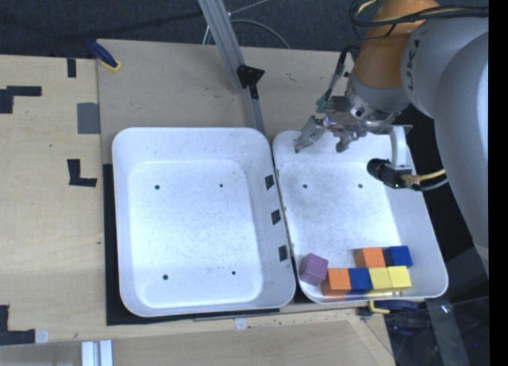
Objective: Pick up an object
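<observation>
Your gripper [324, 141] poised over the right bin's [413, 221] far rim, jaws spread wide on nothing, coloured blocks [369, 269] clustered at its near edge, well apart

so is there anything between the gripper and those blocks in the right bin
Nothing visible. The gripper hangs over the far end of the right bin, with bare white floor between it and the blocks clustered at the near edge. The purple block sits nearest, at the cluster's left.
</observation>
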